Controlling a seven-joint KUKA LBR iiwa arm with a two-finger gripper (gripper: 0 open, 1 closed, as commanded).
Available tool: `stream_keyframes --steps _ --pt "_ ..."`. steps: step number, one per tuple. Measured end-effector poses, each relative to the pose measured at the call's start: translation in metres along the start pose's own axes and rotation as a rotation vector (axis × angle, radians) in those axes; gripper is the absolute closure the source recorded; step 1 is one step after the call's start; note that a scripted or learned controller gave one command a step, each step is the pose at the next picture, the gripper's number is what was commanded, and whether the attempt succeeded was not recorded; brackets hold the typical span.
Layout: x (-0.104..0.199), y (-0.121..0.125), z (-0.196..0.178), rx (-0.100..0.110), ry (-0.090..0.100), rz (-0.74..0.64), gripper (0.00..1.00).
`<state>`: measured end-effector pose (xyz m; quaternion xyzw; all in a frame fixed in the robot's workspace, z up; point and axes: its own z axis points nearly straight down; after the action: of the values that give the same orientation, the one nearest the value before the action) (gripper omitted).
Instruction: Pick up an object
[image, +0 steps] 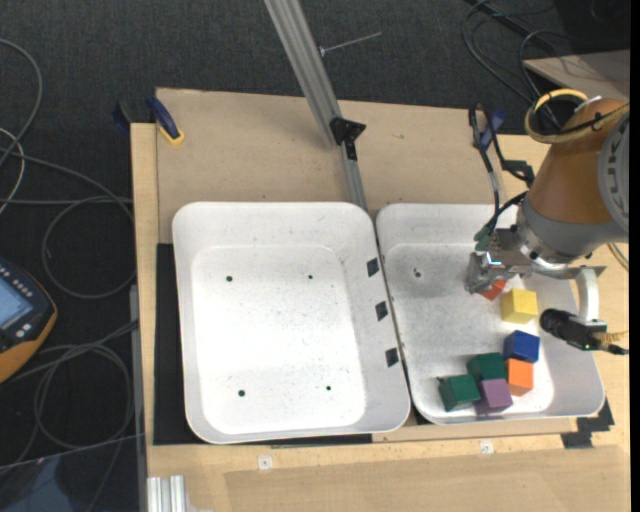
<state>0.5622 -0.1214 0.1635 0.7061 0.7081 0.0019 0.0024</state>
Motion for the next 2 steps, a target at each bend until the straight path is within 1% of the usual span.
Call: stream_keyframes --steps 1,2 --pt "-0.003 0.006 -0.064 -0.003 -0.001 0.001 1.00" --pt "-0.003 0.008 -0.115 -0.001 -0.001 0.001 1.00"
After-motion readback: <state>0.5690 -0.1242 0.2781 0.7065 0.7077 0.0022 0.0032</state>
